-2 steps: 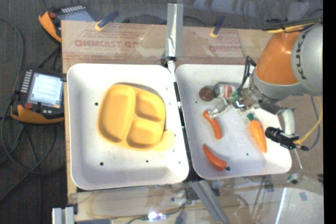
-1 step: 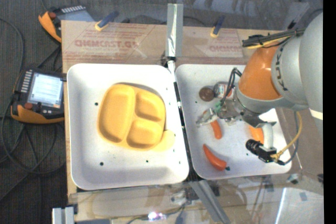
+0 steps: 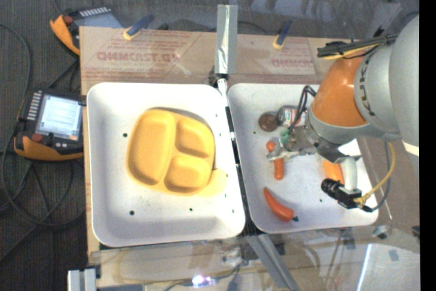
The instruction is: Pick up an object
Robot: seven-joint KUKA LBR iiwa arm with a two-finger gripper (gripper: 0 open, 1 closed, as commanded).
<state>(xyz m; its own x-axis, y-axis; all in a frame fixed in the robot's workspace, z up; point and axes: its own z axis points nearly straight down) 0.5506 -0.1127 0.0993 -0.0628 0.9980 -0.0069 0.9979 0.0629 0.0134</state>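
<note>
My gripper hangs low over the middle of the right bin. Its tip is right above a small orange carrot-like piece and beside a small red bit. A brown round object lies just up-left of the gripper. Near the bin's front edge lies a longer orange-red piece with a green end. An orange item is partly hidden under the arm. Nothing is visibly lifted.
The left bin holds a yellow divided tray. A black cable part of the arm hangs over the right bin's front right. A metal post stands behind the divide between the bins. A handheld pendant lies left of the bench.
</note>
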